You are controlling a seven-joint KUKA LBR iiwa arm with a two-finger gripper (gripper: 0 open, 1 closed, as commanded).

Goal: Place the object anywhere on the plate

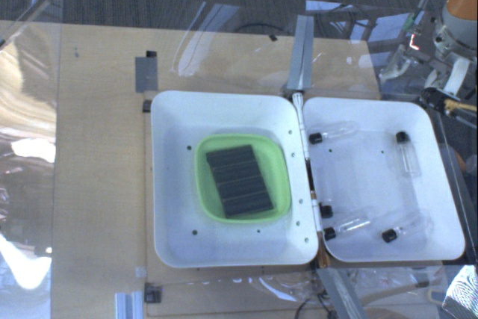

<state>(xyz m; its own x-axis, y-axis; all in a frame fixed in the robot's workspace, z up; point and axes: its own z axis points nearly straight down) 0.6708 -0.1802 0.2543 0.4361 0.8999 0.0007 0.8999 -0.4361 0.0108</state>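
Gripper: fingers' state cannot be told, arm (457, 11) at upper right | dark ridged block (239, 181) lies far left, already on green plate (278, 174) | long axis diagonal

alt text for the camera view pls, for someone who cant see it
A dark ridged block lies on a green plate in the left white bin. The right white bin holds four clear tubes with black caps. The grey and orange arm sits at the upper right, off both bins.
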